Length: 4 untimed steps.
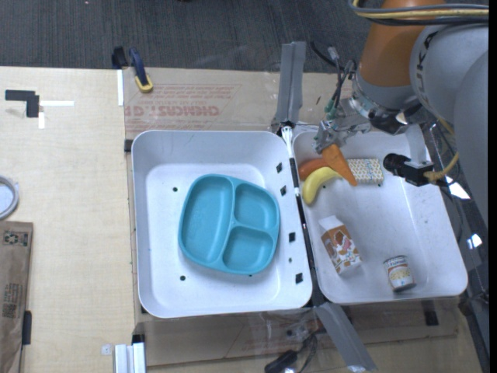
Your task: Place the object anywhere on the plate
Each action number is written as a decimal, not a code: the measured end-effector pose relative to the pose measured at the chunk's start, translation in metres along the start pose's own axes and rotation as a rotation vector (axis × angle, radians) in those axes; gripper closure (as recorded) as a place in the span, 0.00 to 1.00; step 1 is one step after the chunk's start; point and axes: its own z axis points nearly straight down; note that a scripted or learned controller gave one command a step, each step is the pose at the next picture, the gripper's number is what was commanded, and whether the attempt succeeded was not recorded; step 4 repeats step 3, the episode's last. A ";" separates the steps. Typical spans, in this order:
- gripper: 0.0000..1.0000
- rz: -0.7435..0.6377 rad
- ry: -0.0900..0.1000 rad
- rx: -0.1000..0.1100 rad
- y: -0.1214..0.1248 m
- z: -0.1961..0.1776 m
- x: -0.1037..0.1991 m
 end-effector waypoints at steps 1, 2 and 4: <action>1.00 -0.258 0.000 -0.004 -0.029 -0.002 0.067; 1.00 -0.567 0.001 -0.001 -0.051 -0.019 0.157; 0.00 -0.566 0.001 -0.001 -0.051 -0.019 0.156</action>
